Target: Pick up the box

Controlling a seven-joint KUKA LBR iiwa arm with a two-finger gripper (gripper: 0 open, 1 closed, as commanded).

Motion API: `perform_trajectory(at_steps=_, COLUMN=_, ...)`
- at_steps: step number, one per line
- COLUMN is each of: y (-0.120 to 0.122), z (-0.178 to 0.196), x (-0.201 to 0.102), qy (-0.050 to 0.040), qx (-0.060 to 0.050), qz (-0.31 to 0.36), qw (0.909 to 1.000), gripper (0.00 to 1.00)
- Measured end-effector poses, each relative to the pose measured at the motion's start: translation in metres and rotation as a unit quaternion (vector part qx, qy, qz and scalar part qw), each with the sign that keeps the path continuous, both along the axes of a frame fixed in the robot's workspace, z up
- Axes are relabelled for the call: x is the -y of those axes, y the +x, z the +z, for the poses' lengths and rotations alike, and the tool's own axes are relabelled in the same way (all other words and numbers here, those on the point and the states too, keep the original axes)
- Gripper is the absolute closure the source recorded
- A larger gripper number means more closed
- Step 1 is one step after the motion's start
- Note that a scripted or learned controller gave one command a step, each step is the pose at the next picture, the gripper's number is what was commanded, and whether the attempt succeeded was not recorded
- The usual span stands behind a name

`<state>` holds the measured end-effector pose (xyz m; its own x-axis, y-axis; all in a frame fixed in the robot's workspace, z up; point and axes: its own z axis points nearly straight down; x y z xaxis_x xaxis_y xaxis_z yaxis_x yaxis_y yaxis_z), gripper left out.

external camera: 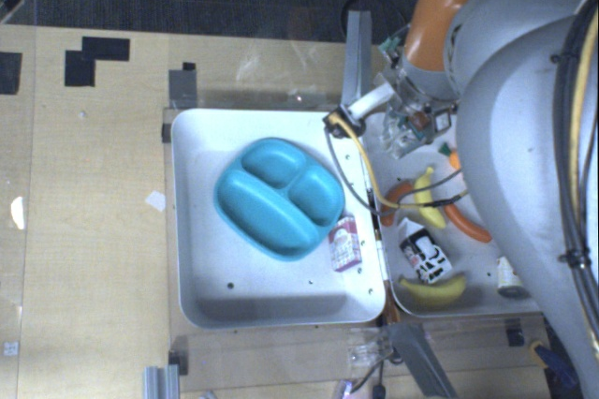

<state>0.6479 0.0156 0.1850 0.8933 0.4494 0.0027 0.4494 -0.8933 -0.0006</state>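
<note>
Two white bins sit side by side on the tabletop [84, 200]. Left bin [201, 294] holds a blue divided plate [279, 195] and the small box [344, 243] beside it, near the right wall. Whether the tool [410, 127] over the right bin [487, 294] is spread cannot be told.

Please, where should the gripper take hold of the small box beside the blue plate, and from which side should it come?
Come from straight above. The box lies flat in the left bin, its long axis running roughly up-down in the view. Grip across its two long edges, at the middle. The blue plate crowds its upper left and the bin wall its right, so low approaches look blocked.
</note>
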Motion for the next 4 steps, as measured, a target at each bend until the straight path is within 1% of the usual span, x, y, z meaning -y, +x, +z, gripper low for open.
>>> perform_trajectory(at_steps=1, y=-0.020, z=0.000, x=0.001, qy=0.0003, qx=0.000, qz=-0.029, qw=0.9996, gripper=1.00)
perform_trajectory(at_steps=2, y=-0.034, z=0.000, x=0.008, qy=-0.0002, qx=0.000, qz=0.064, qw=0.9979, gripper=1.00)
perform_trajectory(at_steps=3, y=-0.015, z=0.095, x=0.038, qy=-0.0006, qx=0.001, qz=-0.001, qw=1.0000, gripper=1.00)
perform_trajectory(at_steps=4, y=0.014, z=0.119, x=0.065, qy=-0.0006, qx=0.001, qz=-0.012, qw=0.9999, gripper=1.00)
